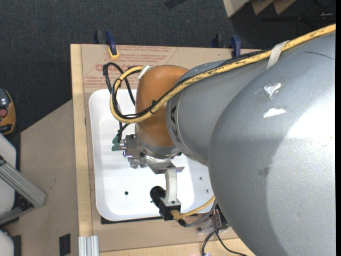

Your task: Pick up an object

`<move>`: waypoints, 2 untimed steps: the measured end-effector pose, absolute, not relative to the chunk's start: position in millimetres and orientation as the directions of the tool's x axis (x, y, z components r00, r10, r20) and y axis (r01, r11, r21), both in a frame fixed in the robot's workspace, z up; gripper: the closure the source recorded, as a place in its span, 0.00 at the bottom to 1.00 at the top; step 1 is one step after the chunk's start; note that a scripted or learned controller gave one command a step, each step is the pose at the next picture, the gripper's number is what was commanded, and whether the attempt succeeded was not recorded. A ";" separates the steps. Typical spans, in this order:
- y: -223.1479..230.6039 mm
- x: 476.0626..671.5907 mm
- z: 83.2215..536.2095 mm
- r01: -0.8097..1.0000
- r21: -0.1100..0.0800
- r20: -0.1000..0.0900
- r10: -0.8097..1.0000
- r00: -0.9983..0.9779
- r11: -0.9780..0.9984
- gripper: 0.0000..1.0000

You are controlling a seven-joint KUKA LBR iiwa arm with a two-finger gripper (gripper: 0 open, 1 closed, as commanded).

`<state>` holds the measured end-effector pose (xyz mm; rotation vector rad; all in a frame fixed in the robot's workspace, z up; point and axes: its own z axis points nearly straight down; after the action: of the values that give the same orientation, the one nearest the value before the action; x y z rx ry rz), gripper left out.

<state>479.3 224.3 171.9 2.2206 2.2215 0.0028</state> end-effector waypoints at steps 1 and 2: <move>224.3 479.3 181.8 1.000 0.001 0.001 1.000 0.000 0.000 1.00; 224.3 479.3 188.3 1.000 0.001 0.001 1.000 0.000 0.000 1.00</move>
<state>479.3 224.3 188.3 2.2212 2.2217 0.0020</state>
